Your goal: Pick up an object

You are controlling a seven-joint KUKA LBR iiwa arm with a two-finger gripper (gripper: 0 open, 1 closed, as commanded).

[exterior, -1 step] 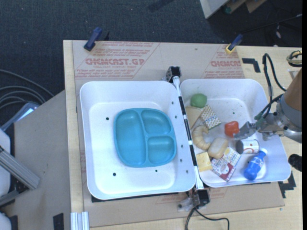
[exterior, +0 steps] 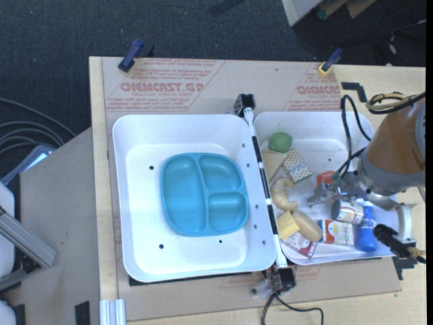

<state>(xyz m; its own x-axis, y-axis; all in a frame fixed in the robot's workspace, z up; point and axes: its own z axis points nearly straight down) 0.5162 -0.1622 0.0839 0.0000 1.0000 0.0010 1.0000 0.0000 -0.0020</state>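
Cluttered right bin [exterior: 318,128], green ball [exterior: 280,141], patterned card [exterior: 295,166], fingers [exterior: 323,193] state unclear

The bench [exterior: 203,80] has a pale wood-coloured top under a sheet printed with red lettering. Dark carpet [exterior: 101,19] covers the floor beyond its far and left edges. Grey cables [exterior: 20,141] loop on the floor at left. A blue clamp [exterior: 130,55] grips the far-left corner; a yellow-blue clamp [exterior: 331,60] grips the far edge.
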